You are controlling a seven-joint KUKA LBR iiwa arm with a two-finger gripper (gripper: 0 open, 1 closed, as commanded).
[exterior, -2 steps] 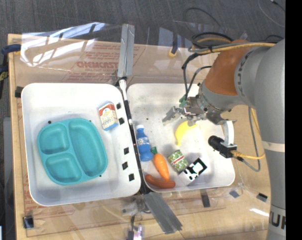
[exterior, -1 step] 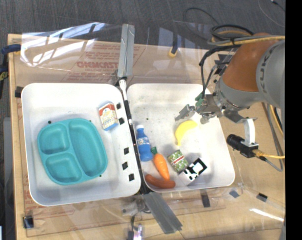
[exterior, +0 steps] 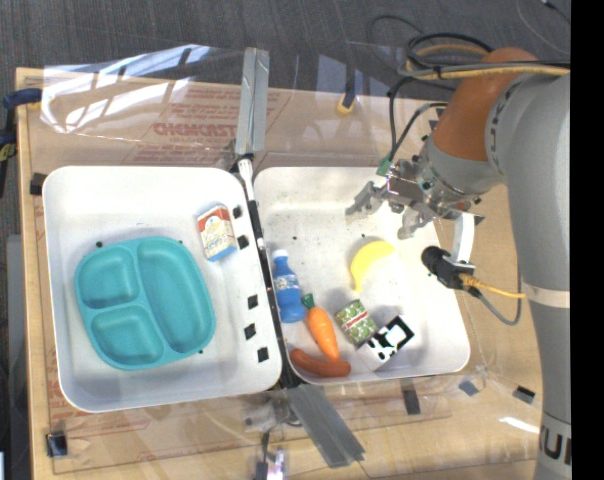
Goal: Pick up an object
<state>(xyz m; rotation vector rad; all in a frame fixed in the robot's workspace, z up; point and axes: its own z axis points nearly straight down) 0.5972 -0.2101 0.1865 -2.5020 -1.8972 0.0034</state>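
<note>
Two shallow white bins (exterior: 57,268) (exterior: 312,193) sit side by side. One teal divided tray (exterior: 142,298), one small carton (exterior: 214,233). One blue bottle (exterior: 287,290), one yellow banana (exterior: 370,261), one orange carrot (exterior: 324,333).

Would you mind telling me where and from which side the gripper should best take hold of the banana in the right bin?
Probably across the middle of the banana, coming straight down. It lies flat and curved on the bin floor with bare space around it, so the fingers can close across its narrow width.

Teal three-compartment tray (exterior: 144,301) in left white bin (exterior: 62,193), small carton (exterior: 215,233) just beside it.
</note>
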